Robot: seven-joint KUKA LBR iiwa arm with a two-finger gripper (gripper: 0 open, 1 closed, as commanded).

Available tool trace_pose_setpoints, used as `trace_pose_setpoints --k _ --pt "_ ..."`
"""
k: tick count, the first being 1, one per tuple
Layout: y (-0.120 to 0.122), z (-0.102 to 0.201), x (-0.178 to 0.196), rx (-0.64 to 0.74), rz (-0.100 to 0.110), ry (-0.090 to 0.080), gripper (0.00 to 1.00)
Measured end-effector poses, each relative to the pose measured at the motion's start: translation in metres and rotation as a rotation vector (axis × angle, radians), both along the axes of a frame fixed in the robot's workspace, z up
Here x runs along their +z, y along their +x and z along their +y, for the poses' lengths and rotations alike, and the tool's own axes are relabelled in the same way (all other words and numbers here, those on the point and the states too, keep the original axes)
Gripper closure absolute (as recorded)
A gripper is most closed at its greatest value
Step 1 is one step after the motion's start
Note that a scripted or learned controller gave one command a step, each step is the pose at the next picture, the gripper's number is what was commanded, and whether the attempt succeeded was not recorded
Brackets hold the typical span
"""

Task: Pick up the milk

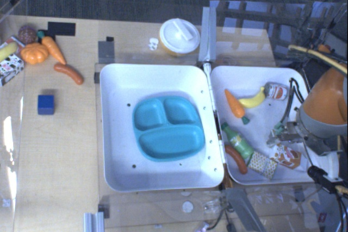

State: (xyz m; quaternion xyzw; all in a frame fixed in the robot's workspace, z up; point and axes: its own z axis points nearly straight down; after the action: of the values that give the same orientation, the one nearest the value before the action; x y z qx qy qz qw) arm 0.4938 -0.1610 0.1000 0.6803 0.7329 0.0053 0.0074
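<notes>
1. Two white bins sat side by side on the bench. The milk (263,165), which I took to be the small patterned carton, lay in the right bin (255,76) near its front wall, just beside a sausage (235,157) and a green bottle (237,141).
2. Hanging over the same bin, the gripper (281,136) was slightly behind the carton and to its right. Whether it was spread or closed could not be told from this angle, and nothing showed clearly in its grasp.
3. Doing the step well seemed to mean centring over the carton first, then coming straight down and closing across its narrower faces. A slanted approach would likely nudge it against the wall.
4. A red-and-white packet (286,157) lay close on the carton's right, so there was a risk of catching the wrong item.
5. The bin floor looked smooth and hard, and a light carton could slide on it.
6. Room was tight at the front, while further back a carrot (234,103), a banana (253,99) and a can (277,91) lay well apart from the carton.
7. A blue tray (169,126) filled the middle of the left bin (117,117).
</notes>
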Motion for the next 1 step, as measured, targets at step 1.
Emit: trace_pose_setpoints --k 1 --pt "-0.0002 0.0000 -0.0001 0.000 0.001 0.000 0.00"
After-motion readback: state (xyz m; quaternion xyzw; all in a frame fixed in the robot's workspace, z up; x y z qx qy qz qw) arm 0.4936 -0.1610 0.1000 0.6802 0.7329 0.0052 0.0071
